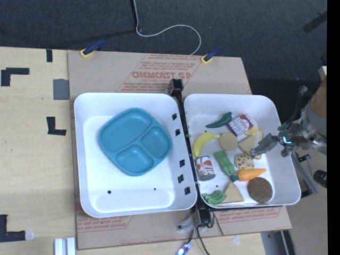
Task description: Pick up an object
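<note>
The right bin point(276, 110) holds several toy foods: a yellow banana point(204, 141), a dark green chili point(219, 121), a red-and-white packet point(240, 125), a round tan biscuit point(228, 141), a speckled cracker point(243, 161), an orange carrot point(249, 174), a brown round patty point(260, 189), a small can point(204, 167) and a green pod point(224, 163). My gripper point(264, 145) reaches in from the right and hangs over the bin's right side, just above the cracker and beside a yellow wedge point(251, 137). I see nothing held in it.
The left bin point(85, 110) contains a blue divided plate point(136, 141). A leafy green piece point(214, 197) and a tan wedge point(232, 193) lie at the right bin's front. Both bins rest on a cardboard sheet point(159, 73) with a white cable point(170, 31) behind.
</note>
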You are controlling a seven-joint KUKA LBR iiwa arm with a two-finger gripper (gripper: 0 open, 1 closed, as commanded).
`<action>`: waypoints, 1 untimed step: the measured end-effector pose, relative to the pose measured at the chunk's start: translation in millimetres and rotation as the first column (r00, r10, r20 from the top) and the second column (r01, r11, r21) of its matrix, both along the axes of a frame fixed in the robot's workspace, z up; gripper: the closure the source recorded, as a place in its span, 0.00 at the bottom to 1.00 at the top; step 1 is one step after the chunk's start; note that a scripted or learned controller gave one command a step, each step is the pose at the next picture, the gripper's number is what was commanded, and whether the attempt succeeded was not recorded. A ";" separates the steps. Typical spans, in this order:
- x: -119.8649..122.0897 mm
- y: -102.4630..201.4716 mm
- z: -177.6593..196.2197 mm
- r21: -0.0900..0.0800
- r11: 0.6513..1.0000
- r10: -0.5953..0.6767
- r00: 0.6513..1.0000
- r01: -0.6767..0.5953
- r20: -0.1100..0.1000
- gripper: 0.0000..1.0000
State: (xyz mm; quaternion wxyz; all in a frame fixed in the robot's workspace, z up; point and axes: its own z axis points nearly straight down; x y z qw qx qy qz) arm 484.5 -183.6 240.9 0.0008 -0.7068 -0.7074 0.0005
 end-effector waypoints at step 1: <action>0.3 0.5 9.9 0.000 1.000 0.001 1.000 -0.001 0.000 1.00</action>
